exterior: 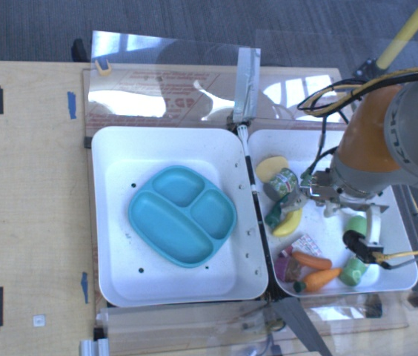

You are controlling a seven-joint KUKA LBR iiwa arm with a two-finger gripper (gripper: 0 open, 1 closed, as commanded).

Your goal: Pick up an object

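My gripper (pixel 330 201) hangs over the middle of the right bin (pixel 402 221), under the grey wrist and orange band. Just to its left lie a small greenish can (pixel 284 182), a yellow round piece (pixel 270 167), a dark green piece (pixel 274 215) and a yellow banana (pixel 289 224). Toward the near edge lie two orange carrots (pixel 313 260) (pixel 322 278) and a purple piece (pixel 286 266). A green piece (pixel 353 272) sits at the near right and a pale green one (pixel 356 223) is beside the wrist. Nothing is visibly held.
The left bin (pixel 113 162) holds a blue divided plate (pixel 183 215). A white and pink packet (pixel 306 244) lies between the banana and the carrots. A clear screen stands behind both bins. Cables loop above the arm at the right.
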